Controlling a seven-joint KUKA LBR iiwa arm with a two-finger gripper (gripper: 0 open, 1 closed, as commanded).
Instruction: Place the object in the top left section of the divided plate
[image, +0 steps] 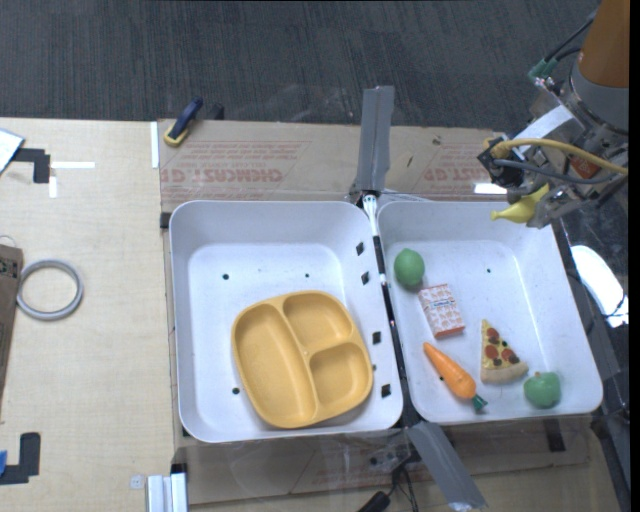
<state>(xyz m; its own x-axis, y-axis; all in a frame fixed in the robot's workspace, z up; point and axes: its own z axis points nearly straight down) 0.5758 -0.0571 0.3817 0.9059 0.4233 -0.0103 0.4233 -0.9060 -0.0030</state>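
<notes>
From above and at a slant, two white bins sit side by side on the counter (90, 200). The left bin (200, 240) holds a yellow divided plate (298, 357), lying a little turned, with one long section on its left and two smaller ones on its right. The right bin (520, 262) holds a green ball (408, 267), a small red-and-white carton (441, 310), a toy carrot (450, 371), a pizza slice (499, 353) and a green pepper-like piece (542, 389), all lying apart from one another.

The arm comes in at the upper right, and its gripper (530, 205) hangs over the far right corner of the right bin. A small yellow banana-shaped piece (521, 209) shows at its tip, above the bin rim, and seems to be pinched there, though cables crowd the spot and I cannot make out the fingers well enough to call them clenched or released.

If the banana is truly held, the carry is what matters next, I judge: cross the divider between the bins high enough to clear both rims, come down over the plate's upper left section, settle low before letting go, and keep the piece inside that section's ridge so it does not roll across.
</notes>
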